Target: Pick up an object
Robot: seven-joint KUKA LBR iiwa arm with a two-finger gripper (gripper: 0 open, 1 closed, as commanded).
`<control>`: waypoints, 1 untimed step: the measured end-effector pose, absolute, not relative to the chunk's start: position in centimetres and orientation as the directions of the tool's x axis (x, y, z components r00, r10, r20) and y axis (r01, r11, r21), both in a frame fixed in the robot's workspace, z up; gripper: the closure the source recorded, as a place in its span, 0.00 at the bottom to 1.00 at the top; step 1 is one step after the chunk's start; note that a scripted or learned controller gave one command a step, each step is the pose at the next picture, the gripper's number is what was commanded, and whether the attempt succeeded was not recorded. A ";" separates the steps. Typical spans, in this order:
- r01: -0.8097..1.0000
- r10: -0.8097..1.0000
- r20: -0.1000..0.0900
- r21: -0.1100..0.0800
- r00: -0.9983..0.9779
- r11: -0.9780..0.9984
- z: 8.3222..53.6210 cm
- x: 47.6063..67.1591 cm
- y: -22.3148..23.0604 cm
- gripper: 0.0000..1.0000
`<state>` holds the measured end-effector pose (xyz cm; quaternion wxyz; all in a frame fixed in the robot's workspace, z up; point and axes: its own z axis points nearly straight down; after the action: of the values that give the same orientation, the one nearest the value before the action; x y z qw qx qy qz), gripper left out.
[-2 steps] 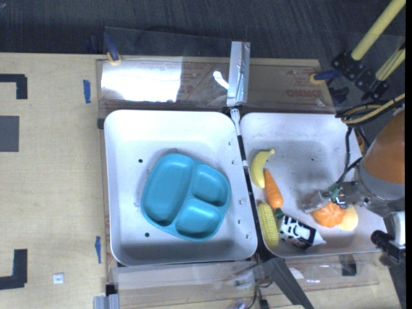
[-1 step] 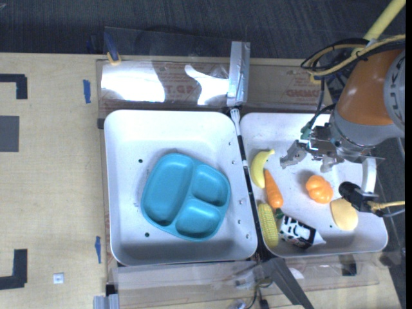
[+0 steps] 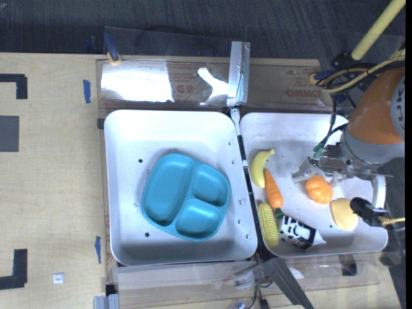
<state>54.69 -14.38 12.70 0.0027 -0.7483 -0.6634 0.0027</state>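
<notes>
Blue divided plate (image 3: 185,196) lying tilted in the left bin (image 3: 122,140). Pale wooden counter (image 3: 45,172) to the left, marked with black tape corners (image 3: 18,85) and small blue tape bits (image 3: 86,90). Dark carpet (image 3: 193,11) beyond.

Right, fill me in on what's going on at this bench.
A grey-and-orange robot arm reaches into the right bin, its gripper low over a small orange fruit. Whether it has a grip is unclear. Around it lie a banana, a carrot, a corn cob, a black-and-white item and a pale yellow piece. The left bin holds a blue divided plate.
</notes>
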 end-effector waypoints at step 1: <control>0.999 0.999 0.000 0.003 0.039 -0.039 8.6 51.6 -17.1 0.00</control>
<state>51.56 -17.07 8.65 -0.0011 -0.7208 -0.6931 -0.0008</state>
